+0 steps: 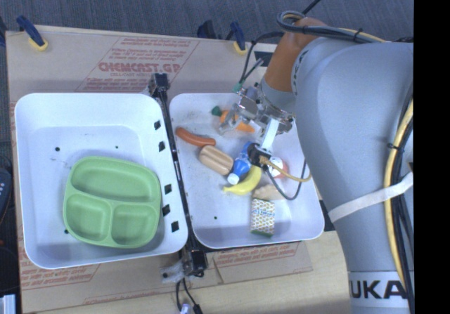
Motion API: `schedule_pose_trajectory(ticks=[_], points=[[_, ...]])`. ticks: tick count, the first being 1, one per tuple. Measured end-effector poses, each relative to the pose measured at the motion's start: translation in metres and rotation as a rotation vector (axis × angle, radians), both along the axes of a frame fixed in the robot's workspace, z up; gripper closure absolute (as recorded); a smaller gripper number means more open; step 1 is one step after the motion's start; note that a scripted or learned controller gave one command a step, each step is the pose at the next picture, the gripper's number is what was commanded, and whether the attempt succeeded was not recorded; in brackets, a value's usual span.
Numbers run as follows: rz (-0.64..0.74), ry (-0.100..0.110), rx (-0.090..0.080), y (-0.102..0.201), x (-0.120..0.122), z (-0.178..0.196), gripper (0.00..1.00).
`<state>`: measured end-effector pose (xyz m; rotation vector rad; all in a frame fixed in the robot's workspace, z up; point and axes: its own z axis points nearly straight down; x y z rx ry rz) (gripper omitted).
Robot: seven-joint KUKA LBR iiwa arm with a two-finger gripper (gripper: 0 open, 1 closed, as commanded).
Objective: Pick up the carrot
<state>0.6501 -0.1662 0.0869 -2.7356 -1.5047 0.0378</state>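
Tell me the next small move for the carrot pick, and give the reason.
Probably lower the claw slightly onto the carrot and close on it. The claw hangs at the top of the right bin, right over the orange carrot by the back wall, and the view does not show the carrot between its fingers. The hot dog and bread roll lie apart, lower left, so they should not interfere.

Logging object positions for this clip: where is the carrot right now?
The carrot lies near the back of the right bin, right beside the gripper, behind the hot dog.
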Motion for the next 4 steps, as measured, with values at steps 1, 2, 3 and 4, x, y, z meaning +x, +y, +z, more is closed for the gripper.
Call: schedule_pose_trajectory(ticks=[1,2,3,4], points=[[0.006,-0.012,-0.002,0.001,0.003,0.012,1.0],[0.007,0.01,0.003,0.001,-0.002,0.008,0.0],[-0.307,0.003,-0.007,0.028,0.0,0.0,0.0],[-0.3,-0.01,-0.007,0.029,0.003,0.012,1.0]])
